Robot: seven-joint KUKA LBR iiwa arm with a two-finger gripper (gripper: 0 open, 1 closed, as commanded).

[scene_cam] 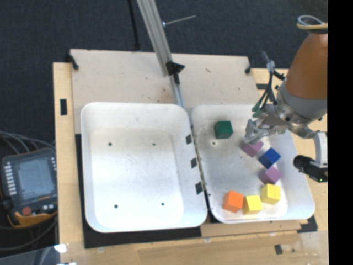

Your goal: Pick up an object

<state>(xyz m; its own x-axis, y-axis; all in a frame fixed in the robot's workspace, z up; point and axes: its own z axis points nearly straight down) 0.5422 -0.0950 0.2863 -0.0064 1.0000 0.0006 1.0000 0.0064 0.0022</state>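
Two white bins sit side by side on the desk; the left bin and the right bin. Inside the right one, left to right: green cube, orange cube, tilted purple block, its long axis diagonal, directly under the gripper. Whether it is gripped I cannot tell.

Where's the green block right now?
The green block sits in the right bin, upper left part, apart from the other blocks and left of the gripper.
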